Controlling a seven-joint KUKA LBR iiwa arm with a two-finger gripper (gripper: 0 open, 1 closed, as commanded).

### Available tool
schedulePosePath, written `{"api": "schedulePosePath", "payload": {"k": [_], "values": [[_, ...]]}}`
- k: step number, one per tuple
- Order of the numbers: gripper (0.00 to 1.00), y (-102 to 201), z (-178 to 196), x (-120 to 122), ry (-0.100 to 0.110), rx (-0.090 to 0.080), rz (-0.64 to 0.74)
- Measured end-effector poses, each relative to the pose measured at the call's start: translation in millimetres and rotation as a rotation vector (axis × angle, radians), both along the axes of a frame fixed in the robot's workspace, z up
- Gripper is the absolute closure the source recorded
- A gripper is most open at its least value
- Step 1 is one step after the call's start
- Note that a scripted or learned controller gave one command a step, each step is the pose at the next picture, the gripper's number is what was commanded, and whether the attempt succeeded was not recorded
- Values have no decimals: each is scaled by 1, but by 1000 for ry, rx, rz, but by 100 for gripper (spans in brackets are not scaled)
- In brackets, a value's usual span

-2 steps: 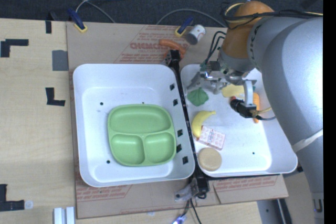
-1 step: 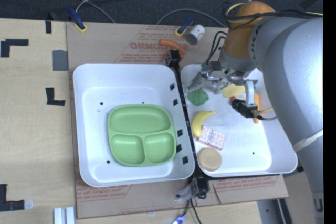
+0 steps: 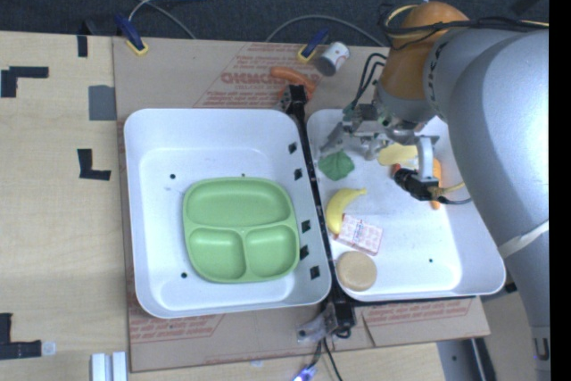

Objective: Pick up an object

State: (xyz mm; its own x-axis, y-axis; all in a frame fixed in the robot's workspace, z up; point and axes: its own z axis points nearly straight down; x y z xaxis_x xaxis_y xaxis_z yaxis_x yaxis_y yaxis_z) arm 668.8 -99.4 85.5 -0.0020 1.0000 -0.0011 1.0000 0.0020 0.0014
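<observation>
Locate the end effector [image 3: 364,131] over the far left part of the right bin [image 3: 446,272], hanging from the grey arm [image 3: 500,111] with its orange band [image 3: 415,49]. You cannot tell from this view whether it is open or closed, or whether anything is in it; the metal parts blur together.

Directly below and just beside the end effector lies one green object [image 3: 337,164], soft-looking and irregular in outline. One pale yellow object [image 3: 395,155] lies just to its right, partly under the wrist hardware. Further toward the near edge you find one yellow banana [image 3: 342,207], curved and smooth; one flat packet [image 3: 360,233] with a red-on-white pattern, touching the banana; and one round tan disc [image 3: 357,271], near the packet.

The left bin [image 3: 152,192] is white, shallow and smooth with rounded corners. It holds one light green plastic tray [image 3: 239,227] with three compartments.

Both bins rest on a brown cardboard sheet [image 3: 214,76] laid on the wood-grain bench [image 3: 45,219].
</observation>
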Motion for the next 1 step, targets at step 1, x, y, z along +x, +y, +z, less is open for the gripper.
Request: {"api": "schedulePosePath", "payload": {"k": [1], "values": [[0, 5, 0, 0, 0, -1, -1]]}}
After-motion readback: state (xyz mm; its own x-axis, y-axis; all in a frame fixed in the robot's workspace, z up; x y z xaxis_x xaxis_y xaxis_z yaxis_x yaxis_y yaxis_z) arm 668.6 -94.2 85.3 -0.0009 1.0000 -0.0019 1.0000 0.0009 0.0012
